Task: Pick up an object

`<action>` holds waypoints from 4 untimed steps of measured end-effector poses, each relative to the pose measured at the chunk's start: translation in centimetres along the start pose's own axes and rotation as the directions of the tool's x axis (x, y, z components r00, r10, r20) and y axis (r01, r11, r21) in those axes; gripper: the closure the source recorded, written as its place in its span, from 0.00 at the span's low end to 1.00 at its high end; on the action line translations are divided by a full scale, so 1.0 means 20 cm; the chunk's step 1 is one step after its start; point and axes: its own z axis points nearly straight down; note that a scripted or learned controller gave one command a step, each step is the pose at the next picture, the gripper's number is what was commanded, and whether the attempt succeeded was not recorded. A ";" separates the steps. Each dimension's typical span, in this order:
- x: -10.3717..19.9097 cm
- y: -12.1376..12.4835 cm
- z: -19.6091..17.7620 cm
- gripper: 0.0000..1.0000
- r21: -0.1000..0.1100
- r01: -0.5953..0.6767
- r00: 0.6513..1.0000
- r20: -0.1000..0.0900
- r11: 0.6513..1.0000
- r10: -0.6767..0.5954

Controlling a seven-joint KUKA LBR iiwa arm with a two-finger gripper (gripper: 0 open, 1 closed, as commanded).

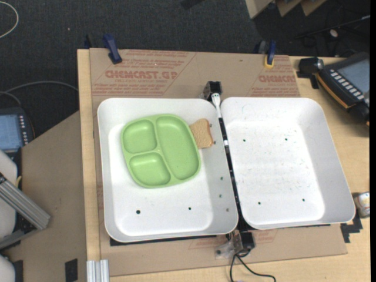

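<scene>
A green three-compartment plate (160,150) lies in the left white bin (170,216), toward its back half. A small tan flat piece like a cracker or slice of toast (202,133) rests against the plate's right rim, near the bin's right wall. The right white bin (285,163) lies beside it.
The two bins sit on a brown cardboard sheet (144,69) clamped at the back by blue clips (111,49). A black clip (212,90) stands at the back between the bins. A handheld pendant (346,81) lies at the far right, cables at the front.
</scene>
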 end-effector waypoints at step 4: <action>-0.37 0.17 0.27 1.00 -0.005 -0.004 1.000 0.003 1.000 0.004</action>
